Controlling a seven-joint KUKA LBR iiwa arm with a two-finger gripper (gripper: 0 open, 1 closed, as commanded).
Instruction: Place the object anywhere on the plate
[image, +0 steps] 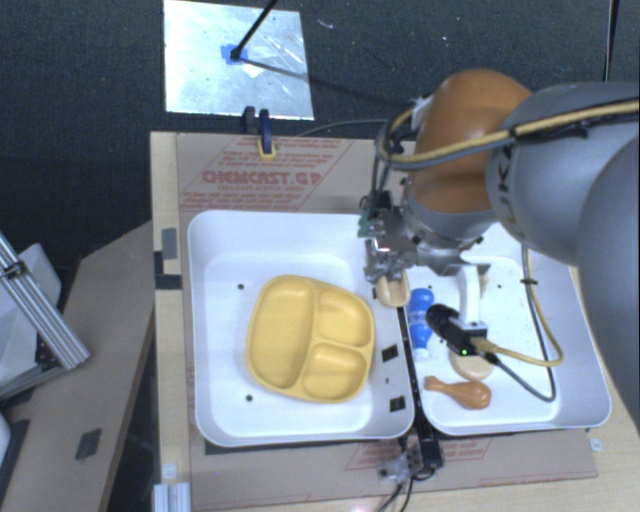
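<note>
Lying nearest, a tan plastic drumstick (460, 391) is resting right of the yellow divided plate (310, 338); jaws (388, 272) state: cannot tell.

arm (570, 170): bulky grey casing | orange band (465, 130) above wrist | yellow and black cables (520, 355) alongside

Robotics lab: KUKA arm (560, 150) at 3 o'clock, white bins (220, 240) on bench, aluminium framing (40, 310) at 9 o'clock
</note>
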